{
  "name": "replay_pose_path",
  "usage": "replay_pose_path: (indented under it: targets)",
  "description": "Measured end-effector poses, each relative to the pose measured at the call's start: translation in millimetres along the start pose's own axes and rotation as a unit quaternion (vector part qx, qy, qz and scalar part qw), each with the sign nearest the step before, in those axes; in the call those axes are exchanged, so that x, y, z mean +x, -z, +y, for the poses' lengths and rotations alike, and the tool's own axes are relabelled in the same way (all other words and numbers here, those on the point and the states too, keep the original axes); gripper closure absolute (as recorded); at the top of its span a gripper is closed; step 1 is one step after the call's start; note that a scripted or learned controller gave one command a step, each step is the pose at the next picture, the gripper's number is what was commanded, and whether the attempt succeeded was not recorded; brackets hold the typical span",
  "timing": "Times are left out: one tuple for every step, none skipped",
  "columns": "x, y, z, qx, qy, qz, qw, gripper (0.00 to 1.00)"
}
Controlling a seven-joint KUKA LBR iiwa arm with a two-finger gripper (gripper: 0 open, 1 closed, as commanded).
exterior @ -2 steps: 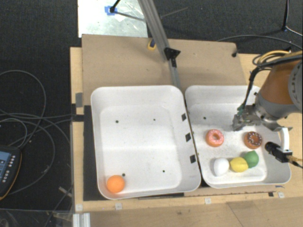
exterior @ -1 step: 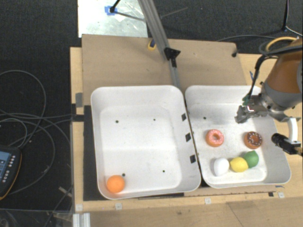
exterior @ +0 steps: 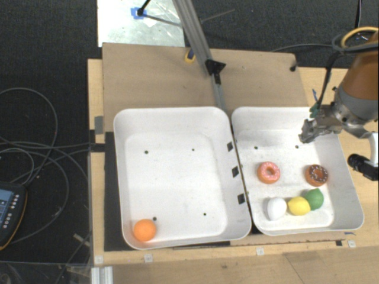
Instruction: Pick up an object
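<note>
Gripper: the gripper (exterior: 308, 134) hangs over the upper right part of the right bin (exterior: 284, 122), at the end of the grey arm (exterior: 355, 102) reaching in from the right. Nothing is seen between its fingers; whether they are wide or narrow cannot be told from this view.
Objects in the right bin: five small things lie in the lower half, below the gripper and apart from it. A pink-iced doughnut (exterior: 269, 172) sits toward the left, and a brown doughnut (exterior: 317, 174) sits nearly straight under the gripper, near the right wall.
Bottom row: a white ball (exterior: 276, 208), a yellow lemon (exterior: 298, 206) and a green round fruit (exterior: 315, 198) lie side by side, touching or nearly so, along the bin's lower edge.
Left bin: the left bin (exterior: 172, 120) holds one orange ball (exterior: 144, 230) in its lower left corner, well apart from the gripper.
Surface: a tan board surface (exterior: 154, 76) carries both bins, which sit side by side.
Room: dark carpeted floor (exterior: 47, 40) surrounds the surface, with loose black cables (exterior: 29, 141) on the left. A grey pole (exterior: 192, 22) slants down from the top toward the gap between the bins.
</note>
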State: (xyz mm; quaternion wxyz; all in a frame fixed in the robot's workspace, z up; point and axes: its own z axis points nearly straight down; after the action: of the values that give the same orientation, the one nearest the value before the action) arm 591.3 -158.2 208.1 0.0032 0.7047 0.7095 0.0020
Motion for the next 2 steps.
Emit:
replay_pose_path:
  targets:
    - [-0.4, 39.1, 1.9, 0.000, 0.000, 0.000, 1.0000, 1.00]
    - [47.2, 46.4, -6.1, 0.002, 0.002, 0.001, 1.0000, 1.00]
